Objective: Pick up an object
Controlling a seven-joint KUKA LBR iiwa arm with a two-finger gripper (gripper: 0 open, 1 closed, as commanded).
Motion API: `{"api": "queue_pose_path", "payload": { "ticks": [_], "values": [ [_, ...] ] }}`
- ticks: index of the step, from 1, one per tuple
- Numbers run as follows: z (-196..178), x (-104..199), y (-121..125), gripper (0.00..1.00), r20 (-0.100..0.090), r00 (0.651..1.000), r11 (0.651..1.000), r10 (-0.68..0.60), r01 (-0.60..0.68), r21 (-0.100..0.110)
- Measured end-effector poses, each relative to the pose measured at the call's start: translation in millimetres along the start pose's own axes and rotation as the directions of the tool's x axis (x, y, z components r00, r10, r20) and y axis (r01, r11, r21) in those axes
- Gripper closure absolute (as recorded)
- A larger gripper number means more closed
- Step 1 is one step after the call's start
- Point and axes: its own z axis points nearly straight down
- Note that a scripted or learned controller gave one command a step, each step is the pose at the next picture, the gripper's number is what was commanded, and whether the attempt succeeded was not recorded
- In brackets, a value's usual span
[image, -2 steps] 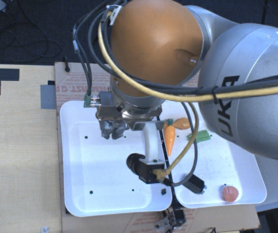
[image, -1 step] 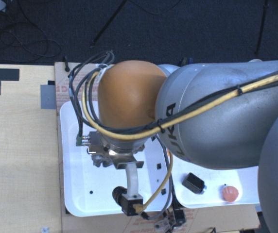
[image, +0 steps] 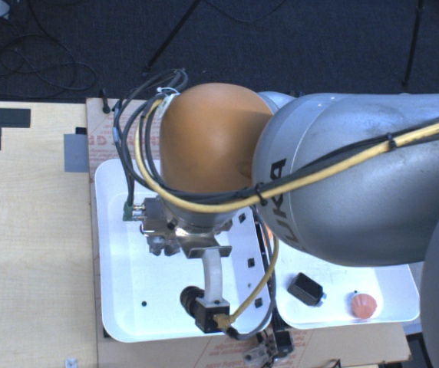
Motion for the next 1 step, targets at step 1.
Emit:
{"api": "queue_pose_path", "payload": {
  "ticks": [1],
  "values": [
    [-8.8,-1.6,0.4,1.00,0.002,1.000,1.000,0.007,-0.007,0.004]
  ]
}}
